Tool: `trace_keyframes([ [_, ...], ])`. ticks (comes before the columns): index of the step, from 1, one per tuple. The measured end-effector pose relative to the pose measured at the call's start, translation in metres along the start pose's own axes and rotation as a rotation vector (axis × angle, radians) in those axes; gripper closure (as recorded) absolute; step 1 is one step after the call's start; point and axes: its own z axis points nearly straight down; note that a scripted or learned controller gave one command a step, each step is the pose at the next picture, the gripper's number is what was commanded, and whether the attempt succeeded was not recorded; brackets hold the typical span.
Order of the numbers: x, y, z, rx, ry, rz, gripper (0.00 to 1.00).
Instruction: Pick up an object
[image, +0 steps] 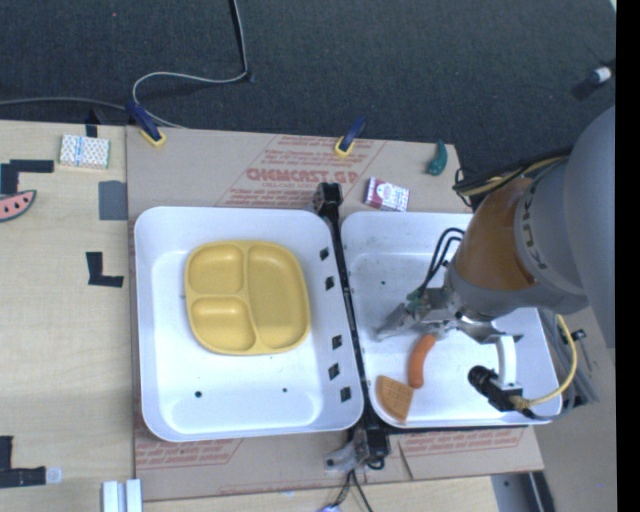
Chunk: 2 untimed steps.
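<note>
In the right bin (380, 255) lies an orange carrot-like piece (420, 362), tilted almost upright. A brown waffle-like wedge (394, 398) rests at that bin's front left corner. My gripper (415, 322) hangs low over the middle of the right bin, just above the orange piece's upper end. Its fingers (388, 324) look spread open, with nothing between them. The grey arm with its orange band (495, 255) reaches in from the right. A yellow divided plate (246, 296) sits in the left bin (160, 330).
A small red and white packet (385, 194) lies on the cardboard behind the right bin. A black divider strip (338, 300) runs between the bins. Cables and a black fitting (492, 385) hang by the right bin's front right corner.
</note>
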Motion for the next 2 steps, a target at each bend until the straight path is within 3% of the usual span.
trace_keyframes([
  [1, -0.0007, 0.0005, -0.0098, -0.001, -0.001, 0.0, 1.0],
  [2, -0.0007, 0.0005, -0.0097, -0.001, -0.001, 0.0, 0.0],
])
